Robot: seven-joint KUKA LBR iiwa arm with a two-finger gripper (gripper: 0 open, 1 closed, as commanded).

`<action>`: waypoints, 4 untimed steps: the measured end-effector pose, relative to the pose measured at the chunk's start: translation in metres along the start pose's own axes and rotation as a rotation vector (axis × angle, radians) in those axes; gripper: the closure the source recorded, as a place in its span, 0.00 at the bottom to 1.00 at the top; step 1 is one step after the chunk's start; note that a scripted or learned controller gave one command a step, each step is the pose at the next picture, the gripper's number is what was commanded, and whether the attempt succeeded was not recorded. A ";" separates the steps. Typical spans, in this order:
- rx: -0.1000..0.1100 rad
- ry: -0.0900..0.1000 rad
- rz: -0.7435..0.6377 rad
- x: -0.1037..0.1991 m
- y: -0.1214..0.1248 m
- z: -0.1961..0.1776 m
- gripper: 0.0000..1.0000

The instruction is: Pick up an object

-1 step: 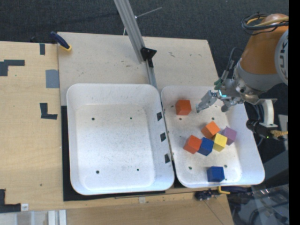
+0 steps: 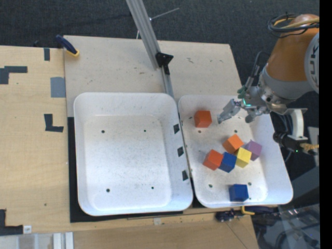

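The right bin [image 2: 270, 188] holds several small cubes. An orange cube [image 2: 203, 119] lies alone near its far left. A cluster sits mid-bin: an orange cube [image 2: 234, 142], a purple one [image 2: 253, 149], a yellow one [image 2: 243, 157], a blue one [image 2: 227, 162] and a red-orange one [image 2: 212, 160]. Another blue cube [image 2: 238, 192] rests near the front edge. My gripper [image 2: 237, 112] hangs over the bin's far right part, open, its fingers spread with nothing between them. It is right of the lone orange cube and above the cluster.
The left bin [image 2: 127, 154] sits beside the right one, with a raised divider between them. A slanted metal rail [image 2: 147, 27] runs from the top down to the bins' far edge. A blue-and-yellow tool [image 2: 67, 45] lies on the bench at far left.
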State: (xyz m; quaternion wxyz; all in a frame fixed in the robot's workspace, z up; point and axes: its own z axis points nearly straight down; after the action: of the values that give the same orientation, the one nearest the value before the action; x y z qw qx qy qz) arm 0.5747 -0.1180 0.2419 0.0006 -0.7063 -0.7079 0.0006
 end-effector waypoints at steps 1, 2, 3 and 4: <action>0.006 0.000 0.001 0.007 -0.009 0.057 0.00; -0.001 -0.003 0.002 0.001 -0.002 0.114 0.00; -0.005 -0.001 0.000 0.002 -0.001 0.129 0.00; 0.000 0.001 0.000 0.003 -0.003 0.122 1.00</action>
State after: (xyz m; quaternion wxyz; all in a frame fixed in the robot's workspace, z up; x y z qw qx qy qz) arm 0.5720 -0.1154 0.1197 0.0010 -0.7063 -0.7080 0.0004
